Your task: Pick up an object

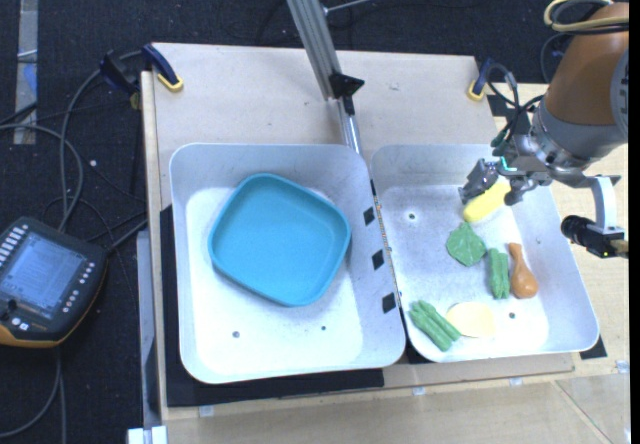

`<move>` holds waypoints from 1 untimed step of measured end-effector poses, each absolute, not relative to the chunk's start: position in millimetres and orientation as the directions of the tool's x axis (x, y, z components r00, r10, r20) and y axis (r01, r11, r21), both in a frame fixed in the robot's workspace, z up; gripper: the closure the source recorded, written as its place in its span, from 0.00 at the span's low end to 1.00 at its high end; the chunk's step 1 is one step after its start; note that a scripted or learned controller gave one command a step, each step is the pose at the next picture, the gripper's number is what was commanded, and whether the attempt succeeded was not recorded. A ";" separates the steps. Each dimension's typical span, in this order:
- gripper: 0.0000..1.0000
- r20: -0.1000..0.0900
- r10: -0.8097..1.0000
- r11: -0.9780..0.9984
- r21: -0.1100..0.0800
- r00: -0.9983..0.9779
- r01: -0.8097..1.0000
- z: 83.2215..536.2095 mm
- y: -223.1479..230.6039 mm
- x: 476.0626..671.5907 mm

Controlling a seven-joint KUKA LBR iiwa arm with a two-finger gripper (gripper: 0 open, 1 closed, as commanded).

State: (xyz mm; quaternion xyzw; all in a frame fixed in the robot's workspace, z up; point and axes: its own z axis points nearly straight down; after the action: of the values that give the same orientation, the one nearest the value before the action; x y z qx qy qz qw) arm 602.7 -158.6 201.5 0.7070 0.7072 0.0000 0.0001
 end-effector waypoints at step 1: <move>0.00 0.000 1.000 0.000 0.000 0.000 1.000 201.5 -158.6 602.7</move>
State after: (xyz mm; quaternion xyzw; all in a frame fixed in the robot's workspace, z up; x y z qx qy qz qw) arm 602.7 -158.6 201.5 0.7070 0.7072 0.0000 0.0001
